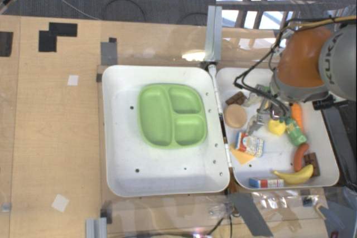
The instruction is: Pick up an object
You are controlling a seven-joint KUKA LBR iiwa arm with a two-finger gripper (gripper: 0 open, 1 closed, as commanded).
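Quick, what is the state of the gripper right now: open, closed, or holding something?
Gripper: cannot be told. It is low in the right bin, among the small things, near the yellow block.

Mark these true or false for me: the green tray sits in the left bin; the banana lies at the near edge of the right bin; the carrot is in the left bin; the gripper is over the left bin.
1. The green divided tray sits in the left bin. True.
2. The banana lies at the right bin's near edge. True.
3. The carrot is in the left bin. False: it is in the right bin.
4. The gripper is over the left bin. False: it is over the right bin.
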